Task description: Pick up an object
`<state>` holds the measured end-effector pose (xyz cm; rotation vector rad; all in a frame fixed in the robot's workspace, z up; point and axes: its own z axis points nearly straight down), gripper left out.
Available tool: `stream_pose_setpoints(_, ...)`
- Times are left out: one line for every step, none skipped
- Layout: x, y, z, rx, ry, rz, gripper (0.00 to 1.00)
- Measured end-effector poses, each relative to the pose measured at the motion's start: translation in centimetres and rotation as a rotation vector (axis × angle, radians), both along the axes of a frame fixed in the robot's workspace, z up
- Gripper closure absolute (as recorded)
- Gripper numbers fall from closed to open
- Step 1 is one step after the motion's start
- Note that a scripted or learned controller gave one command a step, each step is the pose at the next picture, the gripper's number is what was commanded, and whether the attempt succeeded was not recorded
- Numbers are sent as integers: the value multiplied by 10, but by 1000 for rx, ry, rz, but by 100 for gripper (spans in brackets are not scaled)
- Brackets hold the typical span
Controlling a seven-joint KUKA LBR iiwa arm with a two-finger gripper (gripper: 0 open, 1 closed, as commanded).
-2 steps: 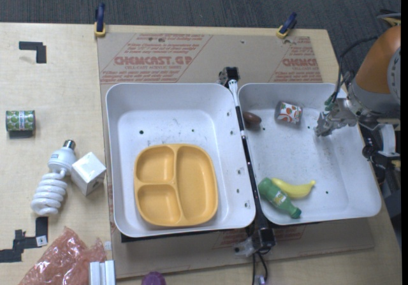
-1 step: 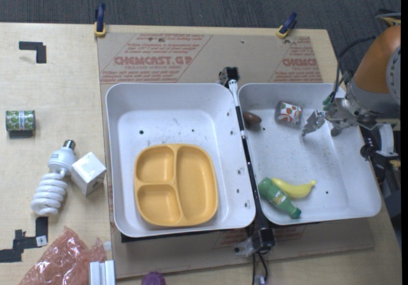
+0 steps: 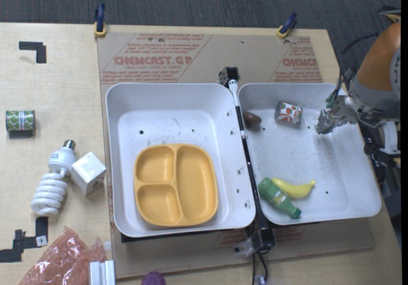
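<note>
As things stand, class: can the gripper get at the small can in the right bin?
Probably yes. The gripper hovers at the right bin's far right, and the small can lies close beside it with bare bin floor between.

Arm (image 3: 382,80) cut off at right edge — purple object (image 3: 153,279) cropped below.

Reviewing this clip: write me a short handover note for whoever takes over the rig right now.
Gripper: over the right bin's far right side, nothing visibly between its fingers.
Right bin: can just left of the gripper, brown object near the divider, banana and green bottle touching at the near edge.
Left bin: yellow tray.
Done: nothing picked yet.
Left: choose an object, probably the nearby can, grasp and lift.
</note>
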<state>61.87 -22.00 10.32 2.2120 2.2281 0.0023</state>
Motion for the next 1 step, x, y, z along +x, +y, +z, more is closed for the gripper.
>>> stream_pose_setpoints(0,2,0,3,0,1,0)
